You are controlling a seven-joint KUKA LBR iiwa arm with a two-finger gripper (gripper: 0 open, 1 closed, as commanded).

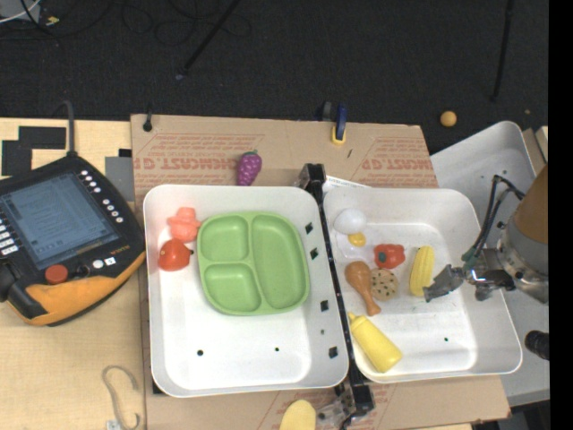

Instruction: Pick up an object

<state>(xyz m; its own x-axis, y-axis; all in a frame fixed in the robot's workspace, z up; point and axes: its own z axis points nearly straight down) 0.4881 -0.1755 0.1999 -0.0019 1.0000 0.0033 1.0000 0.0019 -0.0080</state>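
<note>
Grey arm's pincer (445, 282) is hovering with fingers spread and holding nothing in the right white bin (474, 231) near its right edge, just beside the yellow plastic corn cob (422, 270).

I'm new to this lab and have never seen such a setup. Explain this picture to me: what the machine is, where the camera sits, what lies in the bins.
One fixed camera looks down at a slant on a bench with two shallow white bins. The machine is a robot arm reaching in from the right; its two-finger gripper hangs over the right bin, with nothing visible between its fingers.

The right bin holds toy food: corn cob, red pepper, chicken drumstick, cookie, fried egg and yellow bottle.

The left bin holds a green divided plate, a tomato and a pink toy. A control tablet lies left of the bins.
</note>
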